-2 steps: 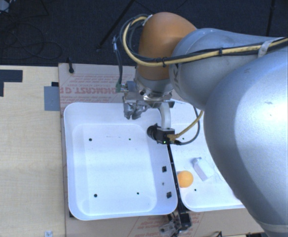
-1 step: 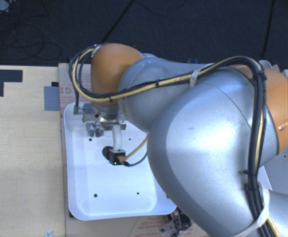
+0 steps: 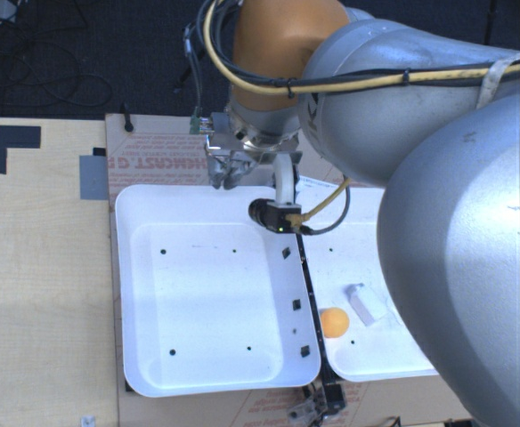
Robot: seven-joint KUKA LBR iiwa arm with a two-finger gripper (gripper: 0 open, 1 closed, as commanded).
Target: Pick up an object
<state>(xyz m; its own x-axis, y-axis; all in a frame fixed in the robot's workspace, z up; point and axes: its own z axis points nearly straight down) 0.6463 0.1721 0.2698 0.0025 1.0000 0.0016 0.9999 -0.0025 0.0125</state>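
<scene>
Ball [image 3: 334, 323], small, round and smooth, orange in colour, lies in the right bin [image 3: 394, 367], close to that bin's left wall and toward its near end. Just beside it, to the right and a little farther back, lies a short pale block [image 3: 361, 303] with flat faces and squared edges, set at a slant; whether the two touch cannot be told. The right bin is a shallow white tray with a glossy floor and rounded corners, much of it hidden under the arm. Beside it stands the left bin [image 3: 135, 238], the same moulded white shape, its floor marked by a few small dark dots. A thin dark strip [image 3: 306, 296] runs along the seam where the two bins meet. Both bins rest on a brown cardboard sheet [image 3: 153, 158] with red printing, which lies on the pale wooden table [image 3: 37, 274]. The hand [image 3: 227, 174], a cluster of grey metal parts, hangs over the far rim of the left bin, well apart from the ball; whether it is released or clenched cannot be told. Above it sits the smooth orange band [image 3: 282, 34], looped with yellow and black cables [image 3: 242, 74], and the broad grey arm [image 3: 456, 229] fills the right side
</scene>
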